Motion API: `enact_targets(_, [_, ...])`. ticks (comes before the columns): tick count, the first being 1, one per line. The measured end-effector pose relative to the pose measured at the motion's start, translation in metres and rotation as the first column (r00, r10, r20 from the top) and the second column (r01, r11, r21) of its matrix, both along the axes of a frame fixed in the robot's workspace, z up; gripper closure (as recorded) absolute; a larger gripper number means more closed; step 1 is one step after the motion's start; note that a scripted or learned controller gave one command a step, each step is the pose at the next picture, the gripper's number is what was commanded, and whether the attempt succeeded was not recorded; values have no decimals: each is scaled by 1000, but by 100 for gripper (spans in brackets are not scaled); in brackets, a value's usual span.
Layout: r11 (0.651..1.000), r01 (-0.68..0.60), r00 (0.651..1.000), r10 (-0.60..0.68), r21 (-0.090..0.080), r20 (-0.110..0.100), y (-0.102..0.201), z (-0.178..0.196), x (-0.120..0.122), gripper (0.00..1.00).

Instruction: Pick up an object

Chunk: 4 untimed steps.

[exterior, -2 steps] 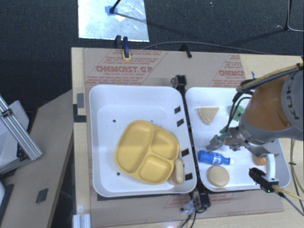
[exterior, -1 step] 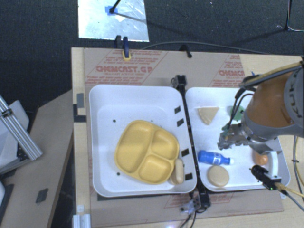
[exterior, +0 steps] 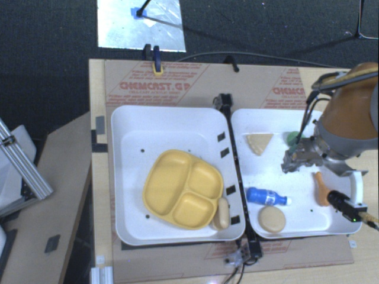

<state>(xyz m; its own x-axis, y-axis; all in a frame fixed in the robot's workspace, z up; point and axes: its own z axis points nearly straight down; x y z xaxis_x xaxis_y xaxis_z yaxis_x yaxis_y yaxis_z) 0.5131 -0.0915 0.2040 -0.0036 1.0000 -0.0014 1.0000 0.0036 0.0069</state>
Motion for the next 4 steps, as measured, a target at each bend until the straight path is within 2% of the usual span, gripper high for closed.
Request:
enact_targets(1, [1000,-1,1000,1,0,2,-2,64,0,100])
enact_targets(2, [1000,0,1000,0,1,-4,-3,69,1,100])
enact_targets(3, [1000,-6,1000,6,3,-6,50,59,-14,100])
enact_targets(4, [1000,-7,1000,7,4,-5,104,58,-13,100])
